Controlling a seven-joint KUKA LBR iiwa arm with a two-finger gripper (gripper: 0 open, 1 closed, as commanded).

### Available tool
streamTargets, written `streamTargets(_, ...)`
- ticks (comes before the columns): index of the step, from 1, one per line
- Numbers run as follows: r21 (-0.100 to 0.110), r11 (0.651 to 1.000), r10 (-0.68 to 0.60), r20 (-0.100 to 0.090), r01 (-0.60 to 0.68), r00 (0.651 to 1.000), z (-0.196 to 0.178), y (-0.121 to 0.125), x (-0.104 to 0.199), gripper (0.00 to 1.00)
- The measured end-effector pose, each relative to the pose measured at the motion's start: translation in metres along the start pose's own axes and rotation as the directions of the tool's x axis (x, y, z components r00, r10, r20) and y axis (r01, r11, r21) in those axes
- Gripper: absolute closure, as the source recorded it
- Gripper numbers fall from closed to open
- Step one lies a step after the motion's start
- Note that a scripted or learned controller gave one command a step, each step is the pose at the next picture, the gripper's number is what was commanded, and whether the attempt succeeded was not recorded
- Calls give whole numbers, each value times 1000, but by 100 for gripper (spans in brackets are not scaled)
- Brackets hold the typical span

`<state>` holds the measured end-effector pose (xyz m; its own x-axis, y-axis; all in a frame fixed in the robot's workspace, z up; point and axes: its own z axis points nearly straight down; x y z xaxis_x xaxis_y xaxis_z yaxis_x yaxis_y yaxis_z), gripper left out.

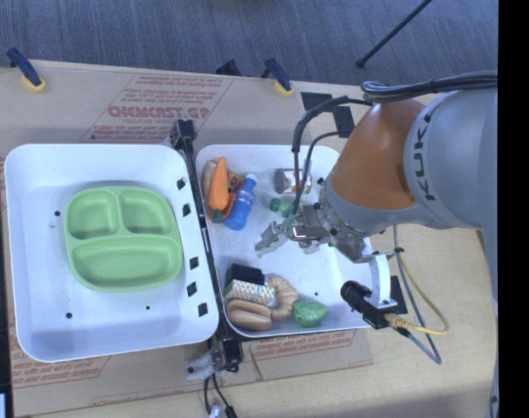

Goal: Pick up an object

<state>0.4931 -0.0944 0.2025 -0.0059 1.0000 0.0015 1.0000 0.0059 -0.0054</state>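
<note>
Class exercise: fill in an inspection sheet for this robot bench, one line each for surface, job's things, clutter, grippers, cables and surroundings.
Surface: two shallow white bins on brown cardboard.
Job's things: right bin holds an orange carrot toy, blue bottle, hot dog toy, green lumpy toy.
Clutter: green divided plastic plate in left bin.
Grippers: two-finger gripper low over the right bin, nothing seen between its fingers.
Cables: black cables on the arm, yellow cable at right.
Surroundings: grey carpet, blue clamps.
</note>
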Motion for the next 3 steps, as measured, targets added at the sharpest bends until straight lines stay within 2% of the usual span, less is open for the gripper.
streamTargets(2, -1, 993, -118, 1, 118, 993, 111, 102, -8, 0)
streamTargets(3, -2, 993, -118, 2, 118, 993, 111, 102, -8, 0)
